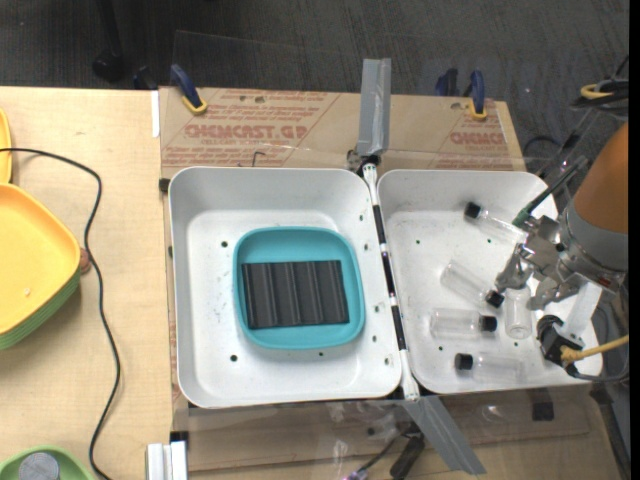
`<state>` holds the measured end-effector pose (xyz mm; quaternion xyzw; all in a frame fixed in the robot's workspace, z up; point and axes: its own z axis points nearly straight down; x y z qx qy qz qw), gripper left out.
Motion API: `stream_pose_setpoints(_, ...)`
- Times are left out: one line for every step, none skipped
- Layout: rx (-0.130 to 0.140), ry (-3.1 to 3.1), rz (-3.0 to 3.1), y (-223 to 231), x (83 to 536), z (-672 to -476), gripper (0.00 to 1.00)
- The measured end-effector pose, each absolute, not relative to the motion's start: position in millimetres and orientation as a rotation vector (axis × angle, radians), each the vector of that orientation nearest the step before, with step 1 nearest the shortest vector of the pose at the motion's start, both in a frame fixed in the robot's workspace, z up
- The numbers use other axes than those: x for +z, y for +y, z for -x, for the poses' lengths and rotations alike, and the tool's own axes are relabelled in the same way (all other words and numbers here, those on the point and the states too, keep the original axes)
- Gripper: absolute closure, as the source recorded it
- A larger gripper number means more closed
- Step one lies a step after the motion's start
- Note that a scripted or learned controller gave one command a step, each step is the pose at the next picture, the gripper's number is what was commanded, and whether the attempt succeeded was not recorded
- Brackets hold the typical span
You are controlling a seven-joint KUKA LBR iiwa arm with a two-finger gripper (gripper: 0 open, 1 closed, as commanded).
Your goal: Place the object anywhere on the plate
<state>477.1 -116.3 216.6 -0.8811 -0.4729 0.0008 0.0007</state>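
A teal plate (298,289) with a dark ribbed centre lies in the left bin (200,268). Several clear vials with black caps lie scattered in the right bin (420,203): one at the back (488,219), one mid-bin (463,278), one further forward (452,322) and one near the front wall (488,366). My gripper (522,286) hangs low over the right side of the right bin, right above another clear vial (517,318). Whether anything sits in it is unclear at this angle.
A cardboard sheet (300,128) held by clamps lies behind the bins. Yellow dishes (30,268) and a black cable (100,298) rest on the wooden bench to the left. The arm's grey wrist with its orange band (605,208) overhangs the right bin's right rim.
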Motion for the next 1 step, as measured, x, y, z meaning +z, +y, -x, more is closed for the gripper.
stream_pose_setpoints(0.003,-1.485,2.767,-116.4,216.7,-477.1,0.00)
